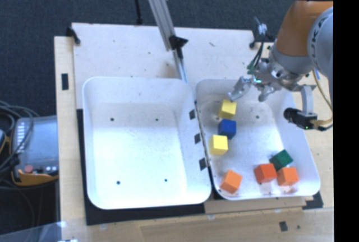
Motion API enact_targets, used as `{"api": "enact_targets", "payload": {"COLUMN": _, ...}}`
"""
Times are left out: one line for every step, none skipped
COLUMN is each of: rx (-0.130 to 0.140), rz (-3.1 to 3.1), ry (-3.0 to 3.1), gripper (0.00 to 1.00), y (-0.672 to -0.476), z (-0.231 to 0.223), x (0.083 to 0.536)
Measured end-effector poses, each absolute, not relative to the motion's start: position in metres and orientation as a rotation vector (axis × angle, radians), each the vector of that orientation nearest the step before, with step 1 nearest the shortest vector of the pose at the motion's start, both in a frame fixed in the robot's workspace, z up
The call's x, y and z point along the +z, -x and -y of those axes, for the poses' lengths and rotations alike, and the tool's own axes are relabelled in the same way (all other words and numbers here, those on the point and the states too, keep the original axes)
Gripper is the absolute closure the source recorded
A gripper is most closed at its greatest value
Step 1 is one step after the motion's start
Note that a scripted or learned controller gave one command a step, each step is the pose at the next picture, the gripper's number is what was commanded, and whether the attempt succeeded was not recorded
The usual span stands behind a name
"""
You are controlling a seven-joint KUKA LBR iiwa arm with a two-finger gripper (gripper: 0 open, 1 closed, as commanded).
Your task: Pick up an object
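Wooden bench (129,50) on dark carpet, two white bins side by side; gripper (247,91) hangs over the right bin (255,129) at its far edge, fingers spread, nothing between them. Just below-left of the fingertips sits a yellow cube (228,108), close but apart, then a blue cube (227,128) touching it and a second yellow cube (219,144) in a line toward the near side. Further off along the near wall: orange cube (230,181), two more orange blocks (265,172) (288,176) with a green block (281,158) against them; left bin (140,140) beside.
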State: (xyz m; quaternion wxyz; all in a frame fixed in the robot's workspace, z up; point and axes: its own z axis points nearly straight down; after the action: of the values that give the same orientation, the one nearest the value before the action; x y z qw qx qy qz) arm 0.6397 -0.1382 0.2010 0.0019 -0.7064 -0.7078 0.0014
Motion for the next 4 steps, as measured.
{"api": "enact_targets", "payload": {"rx": 0.001, "rz": 2.226, "ry": 2.218, "gripper": 0.0, "y": -0.641, "z": 0.138, "x": 0.204}}
{"api": "enact_targets", "payload": {"rx": 0.007, "rz": 2.219, "ry": 2.221, "gripper": 0.0, "y": -0.641, "z": 0.15, "x": 0.15}}
{"api": "enact_targets", "payload": {"rx": -0.015, "rz": 2.232, "ry": 2.23, "gripper": 0.0, "y": -0.647, "z": 0.151, "x": 0.123}}
{"api": "enact_targets", "payload": {"rx": -0.019, "rz": 2.234, "ry": 2.235, "gripper": 1.0, "y": -0.648, "z": 0.153, "x": 0.135}}
